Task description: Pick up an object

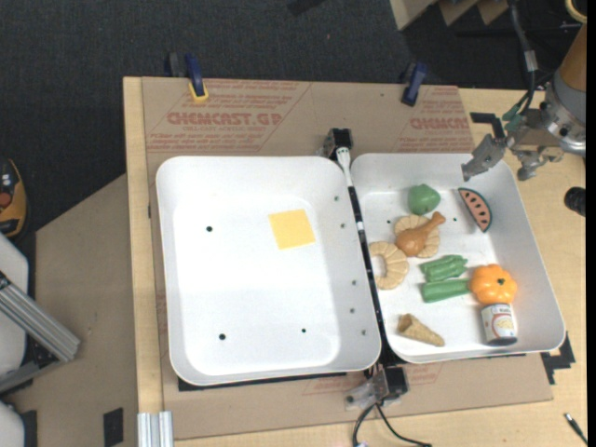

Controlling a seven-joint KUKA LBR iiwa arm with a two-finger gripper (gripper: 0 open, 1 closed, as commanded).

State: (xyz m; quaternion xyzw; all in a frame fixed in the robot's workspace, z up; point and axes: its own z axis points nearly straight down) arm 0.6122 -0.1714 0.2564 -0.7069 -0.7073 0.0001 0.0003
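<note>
Left bin (186,250): I see one yellow square (292,228) lying flat in it.
Right bin (535,287): my candidates are all here, including drumstick (419,234), watermelon slice (476,209), pumpkin (492,283) and can (500,323).
Tool (507,155): at the bin's far right corner, above the rim; grip state I cannot tell, nothing visibly held.
Progress: I judge nothing picked yet; descent, grasp and lift all remain.

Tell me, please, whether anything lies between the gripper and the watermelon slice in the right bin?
Nothing visible does. The gripper hangs over the right bin's far corner, and the watermelon slice lies just below it in the camera view, with bare bin floor between. The green pepper sits off to the slice's left.
</note>
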